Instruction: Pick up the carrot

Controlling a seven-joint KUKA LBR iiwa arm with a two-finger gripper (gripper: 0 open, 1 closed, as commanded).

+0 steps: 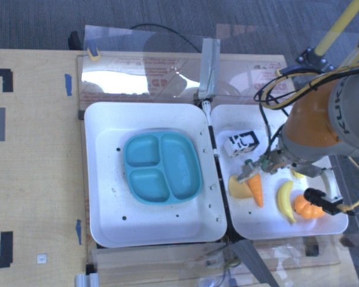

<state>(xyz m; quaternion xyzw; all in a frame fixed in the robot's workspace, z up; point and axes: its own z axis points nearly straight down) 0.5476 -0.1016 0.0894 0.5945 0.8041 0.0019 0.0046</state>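
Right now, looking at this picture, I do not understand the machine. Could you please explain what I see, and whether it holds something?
The one camera looks down at a slant on a bench with two white bins. The grey and orange shape at the right is a robot arm; its hand hangs low over the right bin, right at the top of the carrot. I cannot tell whether it holds it. Beside the carrot lie a yellowish piece, a banana, an orange toy and a small black and white item. The left bin holds a blue divided plate.
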